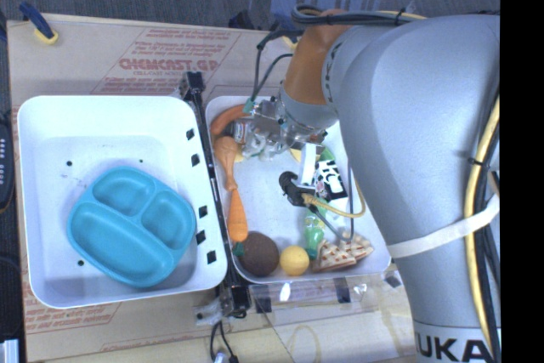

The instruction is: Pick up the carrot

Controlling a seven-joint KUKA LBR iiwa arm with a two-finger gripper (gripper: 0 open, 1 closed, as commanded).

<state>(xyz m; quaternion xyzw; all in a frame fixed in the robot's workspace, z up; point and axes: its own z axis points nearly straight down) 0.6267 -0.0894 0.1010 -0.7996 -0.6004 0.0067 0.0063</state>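
In the camera view, the carrot (237, 215) is seen lying along the left wall of the right bin (371, 258), near a brown ball (259, 254). The gripper (265, 134) is lowered at the bin's far end; whether its fingers are spread cannot be told. A blue tray (130, 224) is held in the left bin (51, 123).

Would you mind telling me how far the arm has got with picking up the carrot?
Done: the gripper has reached the far end of the right bin. In hand: it hovers near the carrot's pale upper end. Left: the carrot lies along the bin's left wall, above the brown ball, so grasping and lifting remain.
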